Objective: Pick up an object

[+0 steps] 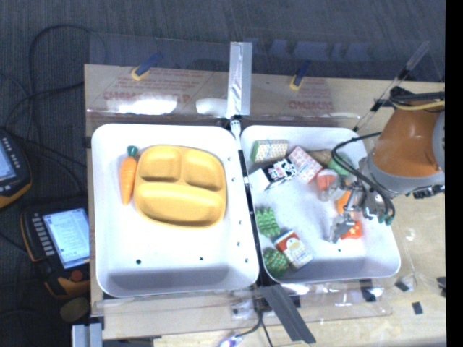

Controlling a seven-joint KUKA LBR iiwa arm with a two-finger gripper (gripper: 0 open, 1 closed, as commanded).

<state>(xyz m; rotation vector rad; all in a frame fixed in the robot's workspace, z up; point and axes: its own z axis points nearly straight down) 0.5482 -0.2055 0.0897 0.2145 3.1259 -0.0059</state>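
My pincer (345,226) hangs low in the right bin (383,266), over a small orange-red piece (351,229). Its state I can't tell. Looks light, hard, probably slick plastic; I'd pinch across its narrow middle.

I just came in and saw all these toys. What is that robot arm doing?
The robot arm reaches in from the right, and its gripper is down in the right bin, by a small orange thing. I can't tell whether it has hold of it. The left bin has a yellow tray and a toy carrot.
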